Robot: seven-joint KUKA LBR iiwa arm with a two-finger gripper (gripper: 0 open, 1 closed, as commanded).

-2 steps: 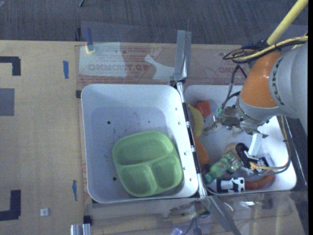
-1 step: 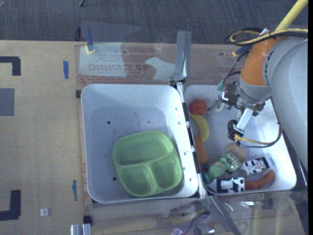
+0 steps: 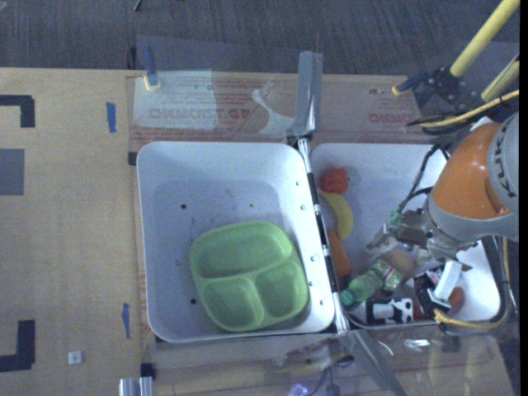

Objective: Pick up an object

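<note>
Several small objects lie heaped in the right bin point(image 3: 363, 159), and any one of them could serve as the thing to pick up. Nearest the arm is a green bottle point(image 3: 369, 284) lying on its side at the bin's near left corner. Just below it sits a small black-and-white item point(image 3: 388, 310), too blurred to name. Further up, along the dividing wall, are a yellow banana point(image 3: 339, 213) and a red piece point(image 3: 333, 180), with an orange strip point(image 3: 336, 252) between banana and bottle.

The gripper point(image 3: 402, 250) hangs low over the pile, just right of the bottle, below the grey arm's orange band point(image 3: 464, 184). Whether its fingers are spread or closed cannot be told, because the wrist and cables cover them from above. Nothing can be seen lifted clear of the pile.

Judged from this, the step in hand is the reach or the grasp itself, with the lift not yet done. The next move calls for a firm closing on one item alone, then a straight rise.

Beside it, the left bin point(image 3: 165, 172) holds a green divided tray point(image 3: 247, 275).
</note>
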